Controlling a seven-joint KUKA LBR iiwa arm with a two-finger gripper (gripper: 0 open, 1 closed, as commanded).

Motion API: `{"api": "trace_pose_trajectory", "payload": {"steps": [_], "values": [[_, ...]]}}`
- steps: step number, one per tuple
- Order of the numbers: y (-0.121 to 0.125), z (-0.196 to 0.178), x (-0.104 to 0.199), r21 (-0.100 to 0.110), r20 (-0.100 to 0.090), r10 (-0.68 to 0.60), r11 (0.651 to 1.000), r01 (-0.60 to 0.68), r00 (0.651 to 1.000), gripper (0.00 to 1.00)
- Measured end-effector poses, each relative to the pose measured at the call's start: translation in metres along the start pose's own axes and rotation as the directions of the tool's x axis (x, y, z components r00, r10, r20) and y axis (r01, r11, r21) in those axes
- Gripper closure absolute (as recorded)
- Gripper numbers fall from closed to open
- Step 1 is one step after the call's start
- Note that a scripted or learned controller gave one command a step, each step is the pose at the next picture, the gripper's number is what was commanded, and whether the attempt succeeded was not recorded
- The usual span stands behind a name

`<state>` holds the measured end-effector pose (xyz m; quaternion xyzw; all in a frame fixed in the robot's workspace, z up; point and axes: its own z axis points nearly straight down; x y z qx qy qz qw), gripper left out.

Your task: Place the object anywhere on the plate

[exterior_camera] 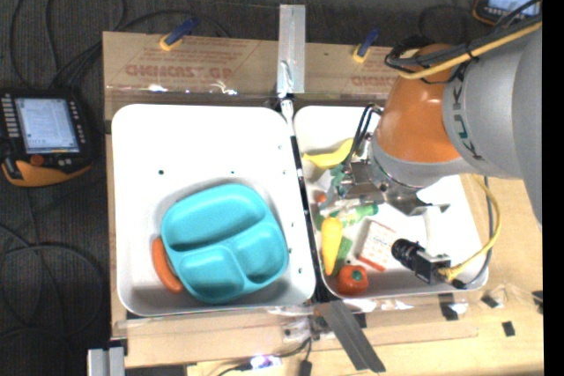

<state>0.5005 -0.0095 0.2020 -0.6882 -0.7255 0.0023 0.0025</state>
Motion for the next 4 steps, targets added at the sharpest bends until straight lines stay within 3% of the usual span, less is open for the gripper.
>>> {"api": "trace_pose_trajectory", "payload": {"steps": [1, 2, 3, 4], "values": [[-0.019, -0.052, -0.021, -0.002, 0.004, 0.392, 0.92, -0.392, 0.92, 1.0], [-0.016, -0.022, 0.046, 0.001, 0.002, -0.055, 0.998, 0.055, 0.998, 1.0], [-0.016, -0.029, 0.045, 0.007, 0.002, -0.054, 0.999, 0.054, 0.999, 1.0], [0.009, -0.05, 0.086, -0.001, 0.004, -0.176, 0.984, 0.176, 0.984, 1.0]]}}
